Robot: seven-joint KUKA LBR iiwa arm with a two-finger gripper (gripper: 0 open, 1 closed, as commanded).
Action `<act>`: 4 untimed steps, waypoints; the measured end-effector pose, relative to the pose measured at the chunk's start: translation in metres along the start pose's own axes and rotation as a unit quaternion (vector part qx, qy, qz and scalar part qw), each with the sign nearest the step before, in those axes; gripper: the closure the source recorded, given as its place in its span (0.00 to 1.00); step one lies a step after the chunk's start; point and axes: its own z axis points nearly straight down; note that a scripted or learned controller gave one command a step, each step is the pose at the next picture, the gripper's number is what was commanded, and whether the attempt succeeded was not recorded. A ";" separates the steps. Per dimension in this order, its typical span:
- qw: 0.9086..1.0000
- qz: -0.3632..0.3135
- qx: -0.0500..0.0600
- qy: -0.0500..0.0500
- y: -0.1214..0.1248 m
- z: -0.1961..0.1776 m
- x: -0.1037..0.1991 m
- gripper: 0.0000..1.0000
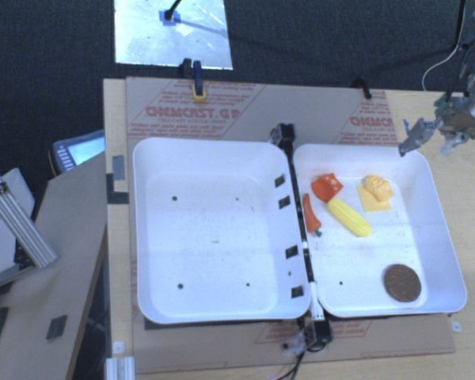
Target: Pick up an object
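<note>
Nearest the camera, at the front of the right bin (439, 212), lies a brown round cookie-like disc (401, 283), flat and well apart from the rest. Further back, mid-bin: yellow corn cob (349, 217) lying at a slant, a thin orange carrot (309, 213) along the bin's left wall beside the divider, a red-orange pepper piece (326, 186) just behind the corn, and a pale yellow cheese-like slab with a lumpy yellow piece on it (375, 192) to the right of the corn. Corn, pepper and yellow slab sit close together, maybe touching; can't tell. The left bin (142, 212) is beside it, white with small dark dots on the floor.

Farthest back, right side: gripper (427, 137) above the back right corner of the right bin, high, off the objects. Fingers look spread with nothing between them, though it's small and blurry.

Step, by my read: approach stage, no grasp made yet, no target clearly picked. Next move calls for travelling in over the bin, lining up on one item and descending with the fingers apart. The disc is the most isolated but flat; the corn offers a better grip but has neighbours crowding it.
</note>
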 end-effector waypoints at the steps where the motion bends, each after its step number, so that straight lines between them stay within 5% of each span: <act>1: 1.000 -0.003 0.002 0.002 0.034 0.100 0.062 0.00; 2: 1.000 0.002 -0.003 -0.001 0.034 0.012 0.020 0.00; 3: 1.000 0.002 -0.001 -0.001 0.027 0.017 -0.004 0.00; 4: 1.000 0.001 0.005 0.002 0.009 0.152 -0.001 0.00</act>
